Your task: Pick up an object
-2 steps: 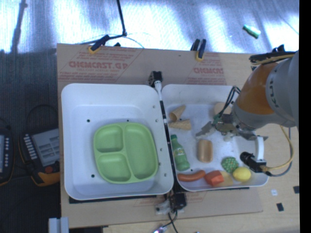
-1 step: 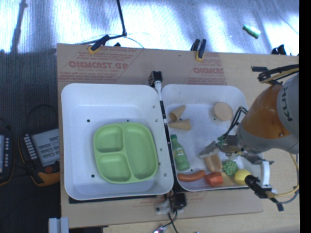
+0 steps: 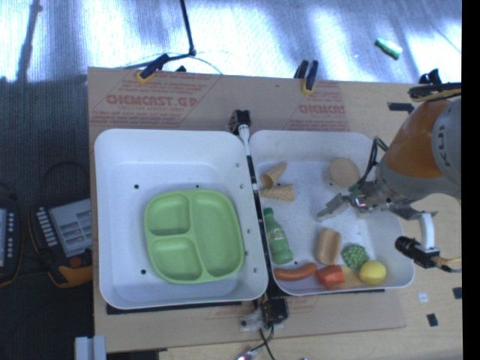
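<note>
Bread roll [image 3: 328, 246], upright tan oblong in right bin [image 3: 304, 142], long axis twelve to six. Sits at six o'clock, just beside gripper [image 3: 331, 205]. Gripper fingers spread apart, clasping nothing, pointing toward nine.

Arm [image 3: 431, 152]: cut off by the right edge.
Right bin [image 3: 300, 142]: right rim hidden under the arm.
Device [image 3: 7, 235]: cut by the left edge.
Green item [image 3: 388, 47]: too small to identify.

Toy foods [image 3: 328, 246] lie scattered flat in the right-hand bin [image 3: 300, 145].
</note>
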Controlling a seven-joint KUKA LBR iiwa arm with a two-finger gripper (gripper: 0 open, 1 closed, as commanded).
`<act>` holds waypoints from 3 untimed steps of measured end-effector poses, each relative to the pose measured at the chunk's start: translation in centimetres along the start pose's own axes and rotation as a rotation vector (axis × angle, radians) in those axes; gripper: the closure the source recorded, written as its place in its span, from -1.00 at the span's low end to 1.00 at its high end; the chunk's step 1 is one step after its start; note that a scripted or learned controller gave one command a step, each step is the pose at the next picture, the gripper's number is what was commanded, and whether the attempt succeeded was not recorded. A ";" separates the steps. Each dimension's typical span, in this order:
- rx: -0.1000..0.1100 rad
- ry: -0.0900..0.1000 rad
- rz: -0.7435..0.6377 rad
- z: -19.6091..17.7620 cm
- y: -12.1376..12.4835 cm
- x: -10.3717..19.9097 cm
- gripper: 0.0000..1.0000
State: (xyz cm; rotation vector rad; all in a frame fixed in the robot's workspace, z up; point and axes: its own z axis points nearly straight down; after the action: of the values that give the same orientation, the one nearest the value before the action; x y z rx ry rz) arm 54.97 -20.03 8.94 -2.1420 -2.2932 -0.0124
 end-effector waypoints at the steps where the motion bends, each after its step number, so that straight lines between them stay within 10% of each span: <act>1: -0.002 0.016 0.014 -0.1 7.0 -1.4 -1.00; 2: 0.028 0.021 -0.161 -0.1 11.8 -2.2 -1.00; 3: 0.015 0.004 -0.163 -1.1 11.9 -2.6 1.00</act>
State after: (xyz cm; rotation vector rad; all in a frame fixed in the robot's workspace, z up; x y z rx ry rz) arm 67.01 -21.78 10.05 -1.9401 -2.4502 -0.0002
